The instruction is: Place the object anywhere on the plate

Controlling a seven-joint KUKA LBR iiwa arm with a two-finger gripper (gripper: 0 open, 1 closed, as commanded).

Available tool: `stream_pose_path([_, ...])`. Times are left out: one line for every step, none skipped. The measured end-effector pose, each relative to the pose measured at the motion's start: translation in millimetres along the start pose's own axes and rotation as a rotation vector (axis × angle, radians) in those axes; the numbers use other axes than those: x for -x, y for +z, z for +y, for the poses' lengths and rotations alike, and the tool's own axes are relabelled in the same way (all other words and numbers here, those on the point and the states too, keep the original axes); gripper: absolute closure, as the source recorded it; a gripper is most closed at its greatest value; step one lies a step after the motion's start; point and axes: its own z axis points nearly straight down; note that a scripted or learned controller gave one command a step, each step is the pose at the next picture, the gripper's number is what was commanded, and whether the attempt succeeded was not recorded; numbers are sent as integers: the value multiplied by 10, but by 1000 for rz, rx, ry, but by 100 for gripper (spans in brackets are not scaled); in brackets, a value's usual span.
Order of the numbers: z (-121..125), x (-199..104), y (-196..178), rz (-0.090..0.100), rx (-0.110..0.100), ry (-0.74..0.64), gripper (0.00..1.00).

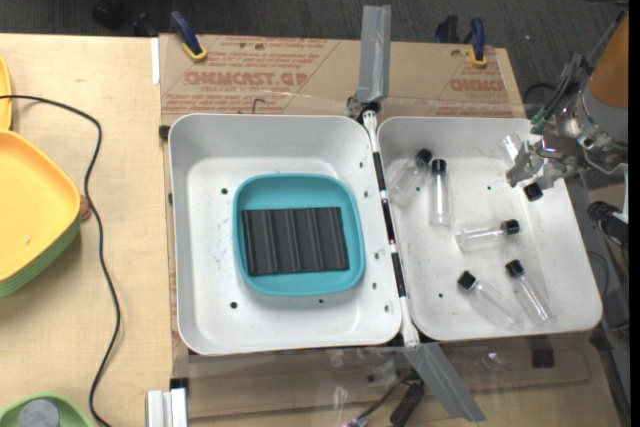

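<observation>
Hovering over the upper right corner of the right bin, my gripper sits low with a small dark-capped thing right at its tip. I can't tell whether that is a vial I have hold of or one lying under me, and how far the pincer stands apart is hidden from this angle, so I won't claim either.

Spreading out from there, clear vials with black caps lie scattered on the bin floor. One upright-lying vial is near the top left, with a cloudier one just beside it against the bin wall. A sideways vial is in the middle, and two more lie near each other toward the bottom.

Across the divider, in the left bin, rests the teal plate, rounded-square with a dark ribbed insert in its middle.

To do this step well, I judge I should close squarely across a vial's glass body, not its cap. These are slick, round and light, so they may roll or squirt out of a skewed pinch. I'd then lift clear of the divider before travelling left, and set it down low on the ribbed insert, where the grooves should stop it rolling.
</observation>
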Motion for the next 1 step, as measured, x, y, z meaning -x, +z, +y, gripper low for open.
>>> stream_pose_path([1, 0, -1, 0, 0, 0, 0])
